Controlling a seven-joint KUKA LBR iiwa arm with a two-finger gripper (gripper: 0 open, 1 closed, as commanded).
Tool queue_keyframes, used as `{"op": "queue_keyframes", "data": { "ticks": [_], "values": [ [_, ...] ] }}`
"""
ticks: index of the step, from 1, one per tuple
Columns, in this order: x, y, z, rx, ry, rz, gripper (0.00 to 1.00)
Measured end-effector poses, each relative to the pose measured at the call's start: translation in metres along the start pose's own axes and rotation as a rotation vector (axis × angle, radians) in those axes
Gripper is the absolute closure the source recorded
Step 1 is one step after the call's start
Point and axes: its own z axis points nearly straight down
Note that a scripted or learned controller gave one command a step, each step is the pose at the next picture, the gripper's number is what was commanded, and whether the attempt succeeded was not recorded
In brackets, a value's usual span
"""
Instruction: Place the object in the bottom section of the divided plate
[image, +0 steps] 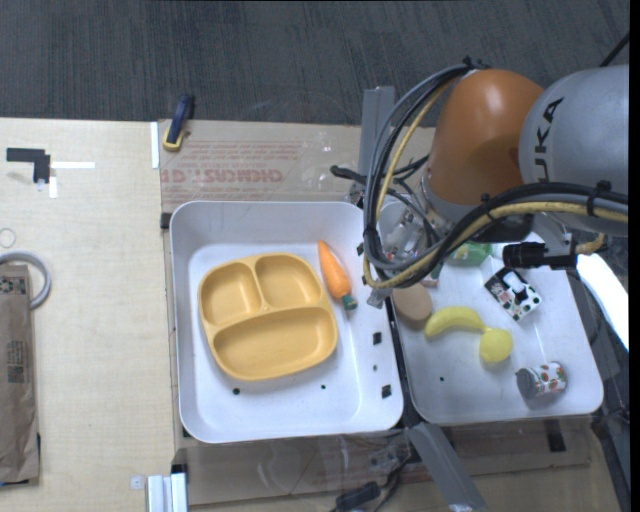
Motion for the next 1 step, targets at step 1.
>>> {"op": "queue_keyframes", "data": {
  "ticks": [1],
  "values": [
    [-0.04, 0.0133, -0.0379, -0.001, -0.003, -0.058, 0.0]
  ]
}}
